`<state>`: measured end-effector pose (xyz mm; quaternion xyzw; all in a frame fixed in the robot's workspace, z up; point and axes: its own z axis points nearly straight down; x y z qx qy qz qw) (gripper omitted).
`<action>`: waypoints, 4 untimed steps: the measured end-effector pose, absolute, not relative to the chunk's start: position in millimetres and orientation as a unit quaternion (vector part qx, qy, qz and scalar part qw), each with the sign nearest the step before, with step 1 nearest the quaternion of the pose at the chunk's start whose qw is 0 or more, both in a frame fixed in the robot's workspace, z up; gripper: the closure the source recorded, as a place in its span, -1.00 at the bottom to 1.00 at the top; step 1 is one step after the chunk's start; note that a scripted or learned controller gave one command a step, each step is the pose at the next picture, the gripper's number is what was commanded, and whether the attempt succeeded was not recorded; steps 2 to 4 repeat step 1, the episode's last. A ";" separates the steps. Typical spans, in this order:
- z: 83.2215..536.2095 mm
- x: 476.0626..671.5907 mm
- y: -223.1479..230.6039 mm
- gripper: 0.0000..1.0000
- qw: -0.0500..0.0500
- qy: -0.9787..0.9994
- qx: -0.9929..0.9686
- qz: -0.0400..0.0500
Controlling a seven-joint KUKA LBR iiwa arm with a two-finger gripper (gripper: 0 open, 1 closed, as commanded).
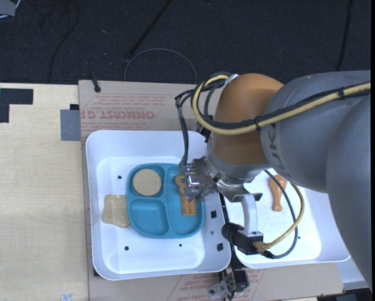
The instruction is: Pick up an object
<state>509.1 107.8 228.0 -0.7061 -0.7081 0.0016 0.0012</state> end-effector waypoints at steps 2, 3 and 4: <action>228.0 508.9 107.6 -1.00 0.001 -0.708 -0.706 0.002; 228.0 508.9 107.6 -1.00 0.001 -0.708 -0.706 0.002; 228.0 508.9 107.6 -1.00 0.001 -0.708 -0.706 0.002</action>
